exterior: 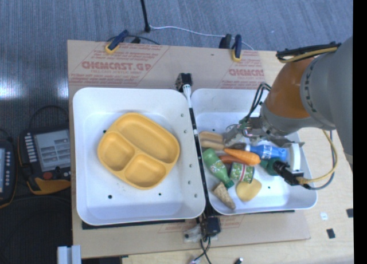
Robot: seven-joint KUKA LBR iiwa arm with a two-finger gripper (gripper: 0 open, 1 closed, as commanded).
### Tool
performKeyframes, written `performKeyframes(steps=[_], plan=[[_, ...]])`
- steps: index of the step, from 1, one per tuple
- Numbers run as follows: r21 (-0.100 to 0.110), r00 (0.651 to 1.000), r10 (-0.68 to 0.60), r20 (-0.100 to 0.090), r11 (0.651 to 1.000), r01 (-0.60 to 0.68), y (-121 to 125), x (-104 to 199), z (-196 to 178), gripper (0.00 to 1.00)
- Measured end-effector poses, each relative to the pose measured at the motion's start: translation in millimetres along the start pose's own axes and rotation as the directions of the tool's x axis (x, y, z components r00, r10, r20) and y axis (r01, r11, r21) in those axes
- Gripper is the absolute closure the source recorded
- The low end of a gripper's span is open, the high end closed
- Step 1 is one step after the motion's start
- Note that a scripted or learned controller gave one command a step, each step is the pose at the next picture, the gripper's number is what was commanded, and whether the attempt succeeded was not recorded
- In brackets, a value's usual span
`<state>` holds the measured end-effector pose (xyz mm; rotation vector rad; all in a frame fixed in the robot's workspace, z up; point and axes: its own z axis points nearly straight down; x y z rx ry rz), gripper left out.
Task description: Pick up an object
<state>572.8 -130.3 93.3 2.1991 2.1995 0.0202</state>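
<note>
arm: reaches in from right | wrist: bent down | hand [248, 133]: low

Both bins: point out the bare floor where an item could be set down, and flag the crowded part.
Left bin: bare white floor rings the yellow divided tray, widest along the near edge and left side. Right bin: a bare strip near the front right corner and some floor at the far left. Its middle is crowded with the carrot, green bottle, blue bottle and gripper.
</note>
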Motion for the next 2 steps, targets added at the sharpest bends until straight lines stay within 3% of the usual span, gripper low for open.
performKeyframes(steps=[1,2], plan=[[0.004,1.0,0.003,0.001,1.0,-0.003,0,-2,-8,1.0],[0.035,1.0,0.0,-0.012,0.999,0.001,-22,53,-140,1.0]])
